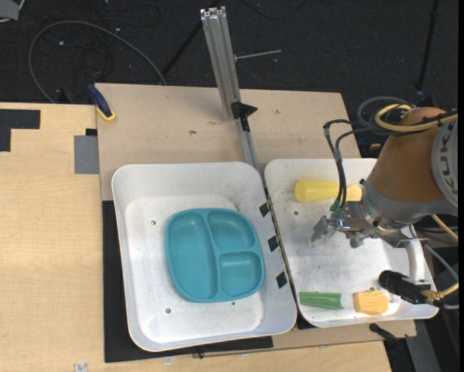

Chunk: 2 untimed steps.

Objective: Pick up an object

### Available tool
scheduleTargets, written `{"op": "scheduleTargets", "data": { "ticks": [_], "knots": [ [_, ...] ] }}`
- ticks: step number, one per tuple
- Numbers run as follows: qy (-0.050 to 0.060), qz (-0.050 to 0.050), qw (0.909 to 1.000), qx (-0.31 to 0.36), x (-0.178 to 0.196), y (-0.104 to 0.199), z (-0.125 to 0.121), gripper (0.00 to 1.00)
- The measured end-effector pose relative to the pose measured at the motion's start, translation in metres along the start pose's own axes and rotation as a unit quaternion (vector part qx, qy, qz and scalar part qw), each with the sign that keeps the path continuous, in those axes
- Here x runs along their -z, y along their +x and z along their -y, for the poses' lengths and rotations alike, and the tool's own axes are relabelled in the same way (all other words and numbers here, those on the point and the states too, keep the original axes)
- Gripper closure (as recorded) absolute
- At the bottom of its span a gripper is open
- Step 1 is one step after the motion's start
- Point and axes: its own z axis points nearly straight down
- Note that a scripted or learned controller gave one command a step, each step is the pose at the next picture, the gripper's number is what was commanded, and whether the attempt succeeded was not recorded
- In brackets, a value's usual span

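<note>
Gripper (336, 237) hangs low over the middle of the right bin (317, 273). Its two fingers (317, 235) look spread, and we see nothing between them.

No object is lifted, so we judge the pick as not yet made.

- Yellow cylinder (317, 191): lies by the far edge of the right bin, just beyond the gripper. It is the closest candidate.
- Green piece (319, 300): flat at the near edge.
- Yellow block (371, 303): beside the green piece, towards the near right corner.
- Teal divided plate (214, 254): in the middle of the left bin (127, 208), well apart from the arm.

Left to do, as we read it: settle over one piece, close on it, and raise it off the bin floor.
</note>
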Motion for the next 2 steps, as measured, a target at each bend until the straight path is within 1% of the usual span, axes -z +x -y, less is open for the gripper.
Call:
{"op": "scheduleTargets", "data": {
  "ticks": [1,2],
  "knots": [
    [0.000,0.000,1.0000,0.000,-0.048,-0.005,0.007,0.00],
    [-0.002,0.000,1.0000,-0.003,-0.036,-0.007,0.006,1.00]
  ]
}}
